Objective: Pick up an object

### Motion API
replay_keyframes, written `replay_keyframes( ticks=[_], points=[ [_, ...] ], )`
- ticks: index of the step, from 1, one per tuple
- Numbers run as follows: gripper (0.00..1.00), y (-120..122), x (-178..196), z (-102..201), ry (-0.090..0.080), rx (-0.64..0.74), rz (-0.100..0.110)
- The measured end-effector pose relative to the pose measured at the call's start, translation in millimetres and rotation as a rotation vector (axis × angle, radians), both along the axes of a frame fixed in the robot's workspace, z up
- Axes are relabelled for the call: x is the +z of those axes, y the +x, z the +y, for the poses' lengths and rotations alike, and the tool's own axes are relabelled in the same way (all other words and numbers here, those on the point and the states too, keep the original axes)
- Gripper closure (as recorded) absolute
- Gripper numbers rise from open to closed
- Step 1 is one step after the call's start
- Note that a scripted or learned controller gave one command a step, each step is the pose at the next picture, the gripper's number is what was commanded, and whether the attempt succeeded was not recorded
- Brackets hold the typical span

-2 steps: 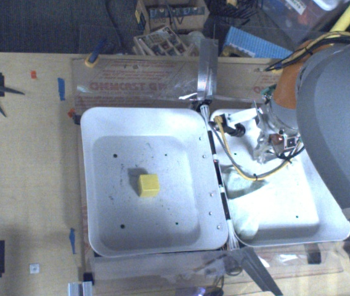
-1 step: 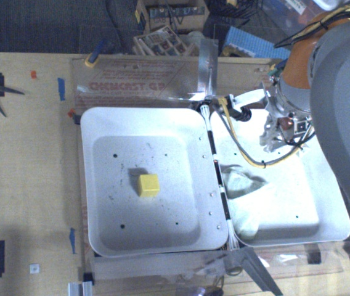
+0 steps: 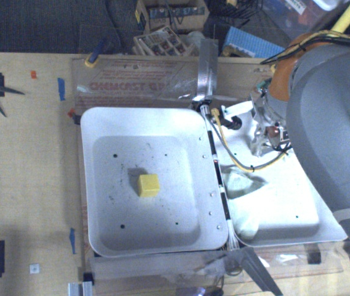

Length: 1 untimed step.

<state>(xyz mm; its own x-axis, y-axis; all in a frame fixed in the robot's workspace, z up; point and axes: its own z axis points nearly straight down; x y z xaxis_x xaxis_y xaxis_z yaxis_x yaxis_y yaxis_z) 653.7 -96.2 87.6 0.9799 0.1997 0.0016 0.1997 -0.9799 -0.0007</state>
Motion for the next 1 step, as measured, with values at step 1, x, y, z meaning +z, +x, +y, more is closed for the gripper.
replay_keyframes(
  ticks=[1],
  points=[
    [1.00,8.3,-0.2,-7.9,-0.002,0.410,0.000]
  ],
)
